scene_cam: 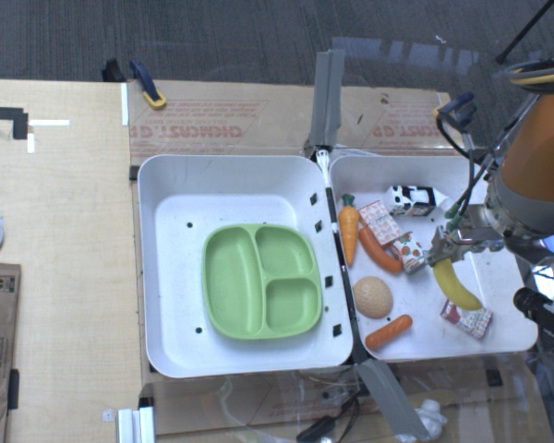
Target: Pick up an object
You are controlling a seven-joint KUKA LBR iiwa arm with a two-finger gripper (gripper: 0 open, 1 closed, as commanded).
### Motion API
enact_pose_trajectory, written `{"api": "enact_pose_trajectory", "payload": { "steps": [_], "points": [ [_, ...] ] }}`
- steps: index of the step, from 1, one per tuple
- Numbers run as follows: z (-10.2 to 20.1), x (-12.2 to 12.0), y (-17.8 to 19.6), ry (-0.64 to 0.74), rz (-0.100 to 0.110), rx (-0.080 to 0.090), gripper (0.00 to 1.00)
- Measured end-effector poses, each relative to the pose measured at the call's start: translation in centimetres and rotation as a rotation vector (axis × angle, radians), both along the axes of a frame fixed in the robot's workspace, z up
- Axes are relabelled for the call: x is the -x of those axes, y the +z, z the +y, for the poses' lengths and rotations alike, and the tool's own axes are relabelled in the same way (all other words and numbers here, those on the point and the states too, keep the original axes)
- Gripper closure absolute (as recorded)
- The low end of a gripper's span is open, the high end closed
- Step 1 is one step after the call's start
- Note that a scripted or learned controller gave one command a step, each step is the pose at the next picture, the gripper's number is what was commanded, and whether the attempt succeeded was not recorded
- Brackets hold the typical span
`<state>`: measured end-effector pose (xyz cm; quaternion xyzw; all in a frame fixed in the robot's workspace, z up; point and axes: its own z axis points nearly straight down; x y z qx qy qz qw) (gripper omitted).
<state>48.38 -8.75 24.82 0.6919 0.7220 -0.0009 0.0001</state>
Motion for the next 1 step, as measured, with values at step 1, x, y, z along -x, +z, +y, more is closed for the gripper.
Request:
{"api": "enact_pose_trajectory", "payload": {
  "steps": [1],
  "points": [
    [-4.32,0.59,3.58,-0.103,0.000,0.001,1.00]
  ]
}}
